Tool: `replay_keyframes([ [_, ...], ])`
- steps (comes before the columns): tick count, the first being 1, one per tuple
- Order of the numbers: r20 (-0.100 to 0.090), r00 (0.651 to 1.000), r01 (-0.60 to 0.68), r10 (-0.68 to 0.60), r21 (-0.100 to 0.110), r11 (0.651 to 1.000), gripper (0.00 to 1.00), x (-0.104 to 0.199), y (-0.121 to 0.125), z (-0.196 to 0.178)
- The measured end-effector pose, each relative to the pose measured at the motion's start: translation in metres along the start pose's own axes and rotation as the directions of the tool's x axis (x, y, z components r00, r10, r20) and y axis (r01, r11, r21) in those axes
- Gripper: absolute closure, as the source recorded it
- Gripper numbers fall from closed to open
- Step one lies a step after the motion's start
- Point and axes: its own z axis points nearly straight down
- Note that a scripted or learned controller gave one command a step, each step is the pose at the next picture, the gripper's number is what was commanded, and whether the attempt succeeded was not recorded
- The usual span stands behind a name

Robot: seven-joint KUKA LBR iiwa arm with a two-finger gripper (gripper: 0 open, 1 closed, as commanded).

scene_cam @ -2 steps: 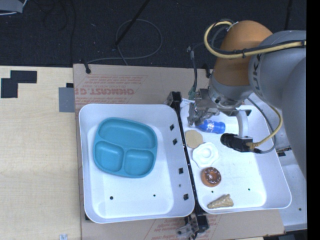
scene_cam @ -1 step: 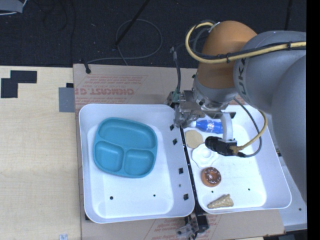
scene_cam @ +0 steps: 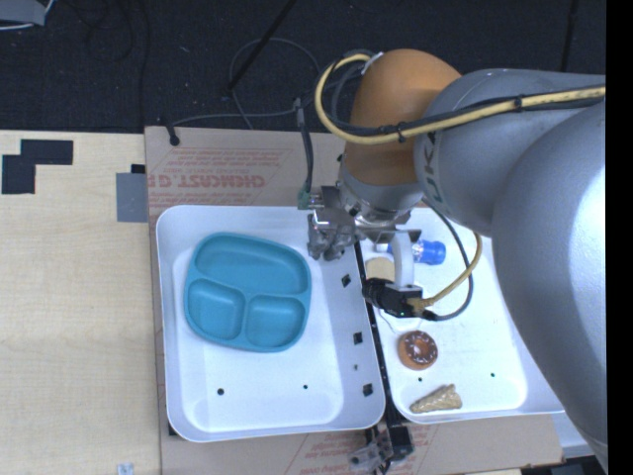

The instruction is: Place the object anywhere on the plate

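Observation:
A blue plate [scene_cam: 247, 293] with three compartments lies in the left white bin [scene_cam: 257, 404], toward its back left. My gripper [scene_cam: 325, 240] hangs over the ridge between the two bins, just right of the plate's right edge. In the right bin [scene_cam: 485, 384] lie a brown frosted doughnut [scene_cam: 417, 349], a tan cone-shaped wedge [scene_cam: 436, 399], a white piece with a blue cap [scene_cam: 423, 253] and a pale round piece [scene_cam: 379, 266]. The arm hides part of the right bin's back.
The arm's big grey body [scene_cam: 534, 216] covers the right side of the view. Brown cardboard [scene_cam: 227, 171] lies under both bins. A light wooden bench top [scene_cam: 69, 315] stretches to the left.

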Motion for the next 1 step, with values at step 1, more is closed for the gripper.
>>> replay_keyframes([
  [1, 0.001, 1.0, 0.0, 0.0, -0.003, 1.0, 1.0, 0.0492, 0.0004, 0.0028],
])
